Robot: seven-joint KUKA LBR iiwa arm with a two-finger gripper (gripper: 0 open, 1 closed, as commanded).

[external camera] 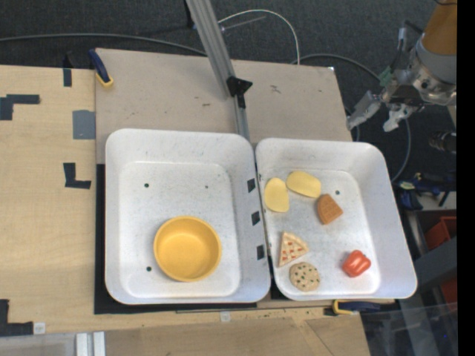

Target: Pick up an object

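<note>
My gripper hangs above the bench beyond the far right corner of the right bin, well clear of everything in it. Its two fingers stand apart, open, with nothing between them. In the right bin lie two pale yellow pieces, a brown wedge, a pizza slice, a round cookie and a red pepper. A yellow bowl sits upright in the left bin, near its front.
A slanted metal pole comes down from the top to the seam between the bins. Cables loop over the brown board behind the bins. A blue and yellow clamp grips the board's far left corner.
</note>
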